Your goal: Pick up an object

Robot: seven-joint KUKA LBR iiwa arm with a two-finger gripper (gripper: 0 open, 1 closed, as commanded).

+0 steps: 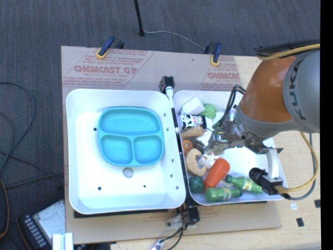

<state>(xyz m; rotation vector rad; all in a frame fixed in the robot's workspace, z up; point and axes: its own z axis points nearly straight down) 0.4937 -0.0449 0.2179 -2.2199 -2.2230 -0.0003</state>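
My jaws sit over the toys in the right bin, near a carrot; I cannot tell whether they are spread.

Your robot's arm is fat, round and grey, with big dark letters "KU" on its side. Just behind the gripper you see a grey ring, and behind that a wide, shiny orange band. The gripper is small, made of silvery and dark bits. A thin black wire loops beside it.
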